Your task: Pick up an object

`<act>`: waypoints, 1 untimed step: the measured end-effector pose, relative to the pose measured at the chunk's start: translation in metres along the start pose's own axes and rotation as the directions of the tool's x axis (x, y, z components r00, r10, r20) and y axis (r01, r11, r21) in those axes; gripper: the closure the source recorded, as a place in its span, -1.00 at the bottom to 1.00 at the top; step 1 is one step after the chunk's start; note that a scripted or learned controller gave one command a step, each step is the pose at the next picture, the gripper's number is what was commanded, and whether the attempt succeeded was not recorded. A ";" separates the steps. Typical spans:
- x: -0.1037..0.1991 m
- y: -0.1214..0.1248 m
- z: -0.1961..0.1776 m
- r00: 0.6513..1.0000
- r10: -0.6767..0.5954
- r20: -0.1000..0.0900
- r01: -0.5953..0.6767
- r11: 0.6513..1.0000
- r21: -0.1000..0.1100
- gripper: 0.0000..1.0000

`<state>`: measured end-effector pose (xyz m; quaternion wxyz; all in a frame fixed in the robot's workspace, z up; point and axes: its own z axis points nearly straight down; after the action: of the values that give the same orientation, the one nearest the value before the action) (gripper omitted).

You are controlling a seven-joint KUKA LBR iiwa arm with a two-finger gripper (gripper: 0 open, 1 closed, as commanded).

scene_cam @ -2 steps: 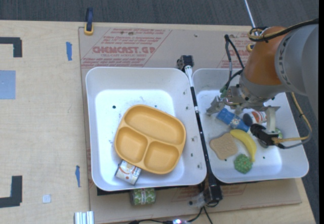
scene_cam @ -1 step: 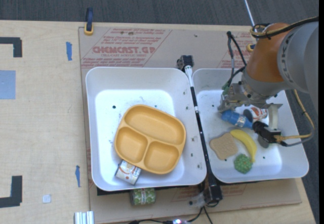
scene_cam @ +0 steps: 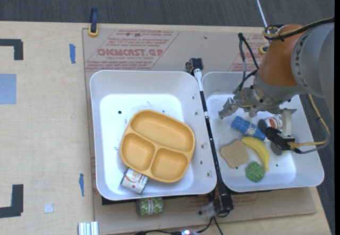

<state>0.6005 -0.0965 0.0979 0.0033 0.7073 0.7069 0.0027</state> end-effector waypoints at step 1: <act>-0.002 -0.042 0.011 1.000 -0.001 -0.001 0.001 1.000 0.004 -1.00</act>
<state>0.5581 -0.0986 0.0867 0.0018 0.7070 0.7072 0.0017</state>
